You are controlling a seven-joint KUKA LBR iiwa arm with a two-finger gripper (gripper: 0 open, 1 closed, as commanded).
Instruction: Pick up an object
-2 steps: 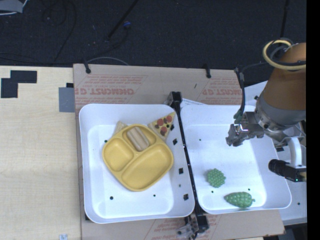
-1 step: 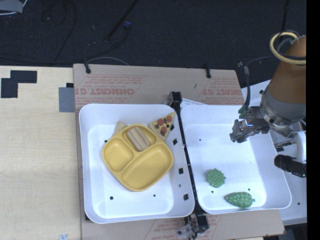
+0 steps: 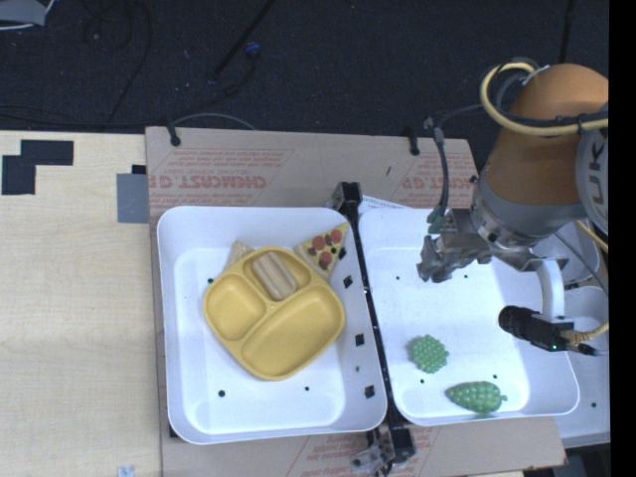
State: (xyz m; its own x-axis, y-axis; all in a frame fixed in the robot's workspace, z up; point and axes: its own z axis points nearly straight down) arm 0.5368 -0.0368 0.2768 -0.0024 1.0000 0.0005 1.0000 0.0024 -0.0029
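Note:
The right bin [image 3: 556, 386] holds two green bumpy toys: a round one [image 3: 428, 353] near its left wall and a longer one [image 3: 475, 397] by its front edge. My gripper [image 3: 438, 263] hangs over the upper left part of this bin, well behind both green toys and apart from them. Nothing shows between its fingers. In the left bin [image 3: 184, 366] lies a yellow divided plate [image 3: 275, 313] with a tan bread-like piece [image 3: 272, 274] in one compartment. A pizza slice toy [image 3: 327, 248] rests beside the plate's far right rim.
A black divider bar [image 3: 361, 306] runs between the two bins. A black cylindrical part with a cable [image 3: 537, 328] juts over the right bin's right side. Cardboard [image 3: 298, 167] lies under the bins, and the wooden bench [image 3: 70, 306] spreads to the left.

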